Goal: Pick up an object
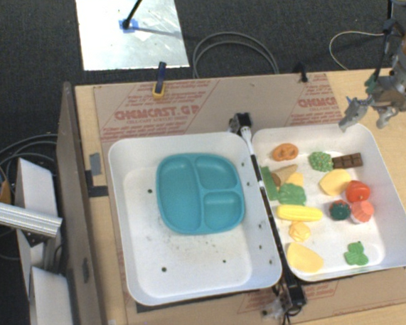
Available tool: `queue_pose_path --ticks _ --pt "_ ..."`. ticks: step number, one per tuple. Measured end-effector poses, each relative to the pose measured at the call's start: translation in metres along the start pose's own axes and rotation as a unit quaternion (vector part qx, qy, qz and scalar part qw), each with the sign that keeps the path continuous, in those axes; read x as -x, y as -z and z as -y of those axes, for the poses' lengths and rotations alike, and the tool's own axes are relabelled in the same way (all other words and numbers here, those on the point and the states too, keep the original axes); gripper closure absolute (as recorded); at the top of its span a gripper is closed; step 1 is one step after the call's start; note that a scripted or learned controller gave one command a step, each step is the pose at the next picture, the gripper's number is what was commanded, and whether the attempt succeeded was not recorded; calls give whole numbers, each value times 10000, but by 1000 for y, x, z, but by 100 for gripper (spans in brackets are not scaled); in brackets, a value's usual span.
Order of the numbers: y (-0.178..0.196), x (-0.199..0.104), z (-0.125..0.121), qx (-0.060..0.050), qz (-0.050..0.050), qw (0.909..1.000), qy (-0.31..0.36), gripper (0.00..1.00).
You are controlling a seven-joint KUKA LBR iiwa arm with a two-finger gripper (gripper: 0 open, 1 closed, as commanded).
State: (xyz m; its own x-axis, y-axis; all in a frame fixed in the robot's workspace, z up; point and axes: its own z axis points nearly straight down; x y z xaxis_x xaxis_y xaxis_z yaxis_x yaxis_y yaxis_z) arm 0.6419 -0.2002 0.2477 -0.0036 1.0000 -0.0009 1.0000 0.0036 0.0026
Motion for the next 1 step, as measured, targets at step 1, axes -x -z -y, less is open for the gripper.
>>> queue_pose_path --ticks 1 --pt "-169 -36 35 -25 -10 10000 0 0"
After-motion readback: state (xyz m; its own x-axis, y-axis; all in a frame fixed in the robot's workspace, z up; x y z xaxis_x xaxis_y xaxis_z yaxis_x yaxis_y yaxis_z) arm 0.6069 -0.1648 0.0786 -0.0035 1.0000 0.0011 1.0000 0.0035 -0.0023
